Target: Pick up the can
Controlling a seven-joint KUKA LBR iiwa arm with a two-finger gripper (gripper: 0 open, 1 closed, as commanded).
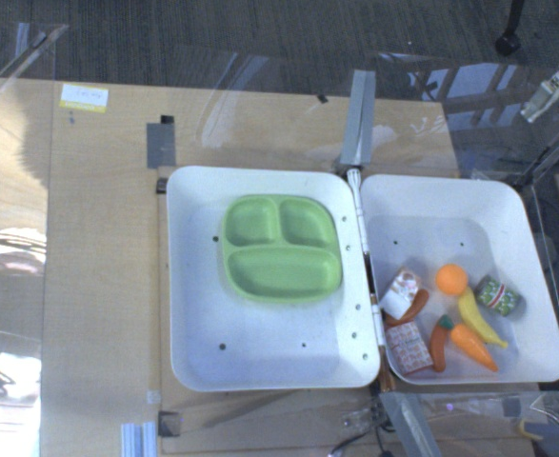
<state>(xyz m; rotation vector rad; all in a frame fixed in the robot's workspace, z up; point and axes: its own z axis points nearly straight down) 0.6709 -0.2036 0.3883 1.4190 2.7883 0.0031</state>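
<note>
A small green-and-white can lay on its side near the right wall of the right shallow white bin, just right of a yellow toy banana and an orange ball. A green divided plastic plate sat in the left white bin on the wooden desk. The tool's state could not be told.

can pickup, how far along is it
Nothing looks done yet. The small green and white can lies on its side in the right white bin, near its right wall, beside the yellow banana and orange ball. Nothing is in hand: no tool is at the can. Still left: reach in, grasp the can and lift it.
</note>
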